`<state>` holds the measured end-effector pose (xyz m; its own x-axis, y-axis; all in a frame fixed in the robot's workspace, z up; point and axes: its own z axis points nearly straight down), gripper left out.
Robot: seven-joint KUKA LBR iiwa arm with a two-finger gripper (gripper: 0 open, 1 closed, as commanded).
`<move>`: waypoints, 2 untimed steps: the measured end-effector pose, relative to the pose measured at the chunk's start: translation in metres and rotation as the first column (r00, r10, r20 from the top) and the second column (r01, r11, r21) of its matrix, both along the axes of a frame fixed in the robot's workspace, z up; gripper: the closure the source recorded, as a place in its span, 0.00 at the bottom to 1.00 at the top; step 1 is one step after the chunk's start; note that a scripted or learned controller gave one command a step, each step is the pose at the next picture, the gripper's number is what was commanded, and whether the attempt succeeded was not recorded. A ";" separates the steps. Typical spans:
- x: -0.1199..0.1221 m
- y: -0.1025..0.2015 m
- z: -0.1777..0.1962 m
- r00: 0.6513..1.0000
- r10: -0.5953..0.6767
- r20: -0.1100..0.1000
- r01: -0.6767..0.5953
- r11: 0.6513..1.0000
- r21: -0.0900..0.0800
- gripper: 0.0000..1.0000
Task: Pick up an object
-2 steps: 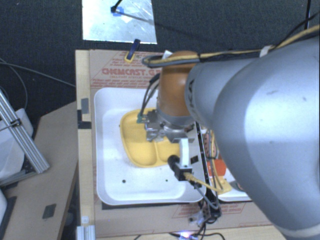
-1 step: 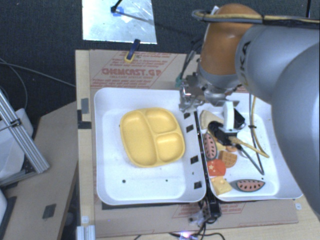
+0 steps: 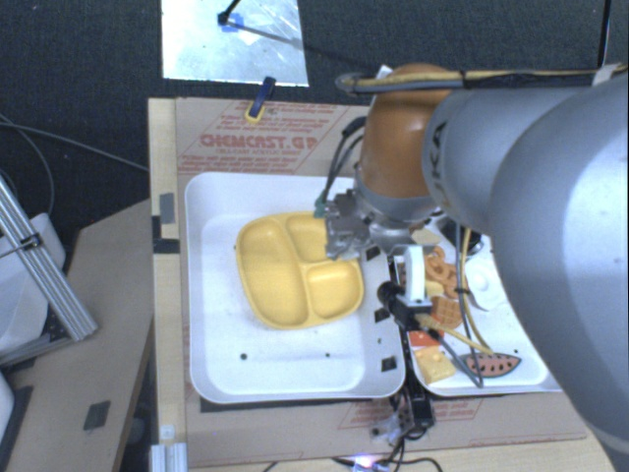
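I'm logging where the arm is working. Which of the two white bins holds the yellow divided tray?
The left bin, the one under the claw. The yellow divided tray lies in it, while the right bin holds small orange and red pieces instead.

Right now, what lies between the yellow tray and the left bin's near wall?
Bare white bin floor, per the camera view: nothing sits between the yellow tray and the left bin near wall.
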<state>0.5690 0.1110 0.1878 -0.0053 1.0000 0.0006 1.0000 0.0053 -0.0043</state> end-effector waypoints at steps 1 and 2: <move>0.003 -0.001 0.014 1.000 0.001 0.007 -0.001 1.000 0.001 1.00; 0.003 -0.001 0.024 1.000 0.004 0.008 -0.004 1.000 0.001 1.00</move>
